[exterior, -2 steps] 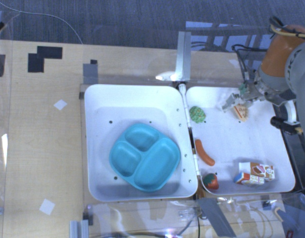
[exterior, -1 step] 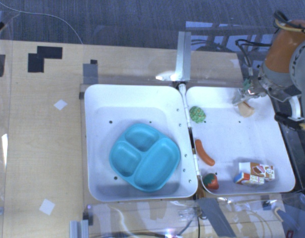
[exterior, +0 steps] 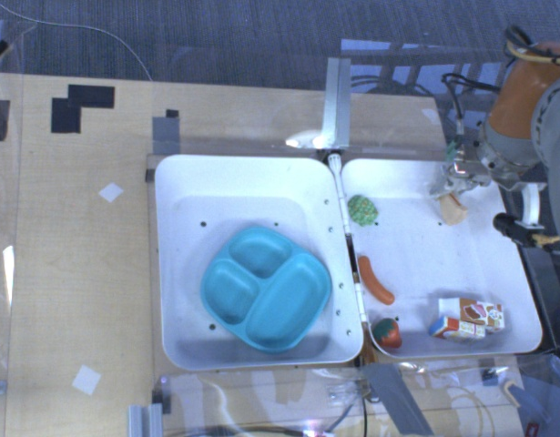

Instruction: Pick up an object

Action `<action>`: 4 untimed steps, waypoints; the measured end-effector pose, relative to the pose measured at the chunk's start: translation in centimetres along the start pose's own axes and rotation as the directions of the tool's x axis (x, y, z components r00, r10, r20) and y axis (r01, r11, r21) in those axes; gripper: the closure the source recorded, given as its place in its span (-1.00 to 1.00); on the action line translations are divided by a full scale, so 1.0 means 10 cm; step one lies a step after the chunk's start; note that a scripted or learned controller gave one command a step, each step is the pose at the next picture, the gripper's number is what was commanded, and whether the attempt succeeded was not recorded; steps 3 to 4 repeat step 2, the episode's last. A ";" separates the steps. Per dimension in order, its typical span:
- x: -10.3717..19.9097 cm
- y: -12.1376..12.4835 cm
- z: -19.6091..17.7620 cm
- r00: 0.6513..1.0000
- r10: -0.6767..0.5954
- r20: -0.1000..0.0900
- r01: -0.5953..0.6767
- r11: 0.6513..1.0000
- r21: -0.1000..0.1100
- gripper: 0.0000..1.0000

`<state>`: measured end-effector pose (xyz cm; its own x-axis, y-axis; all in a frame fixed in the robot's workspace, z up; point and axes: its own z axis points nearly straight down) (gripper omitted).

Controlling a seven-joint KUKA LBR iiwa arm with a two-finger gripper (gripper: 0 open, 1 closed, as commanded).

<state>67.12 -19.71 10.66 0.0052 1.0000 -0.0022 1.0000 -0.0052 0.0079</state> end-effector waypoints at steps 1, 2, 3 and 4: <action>0.05 -0.10 0.15 1.000 -0.001 0.002 0.001 1.000 -0.005 1.00; 0.47 0.00 -0.84 1.000 0.025 -0.001 -0.025 1.000 0.000 1.00; 0.47 0.00 -0.84 1.000 0.025 -0.001 -0.025 1.000 0.000 1.00; 0.47 0.00 -0.84 1.000 0.025 -0.001 -0.025 1.000 0.000 1.00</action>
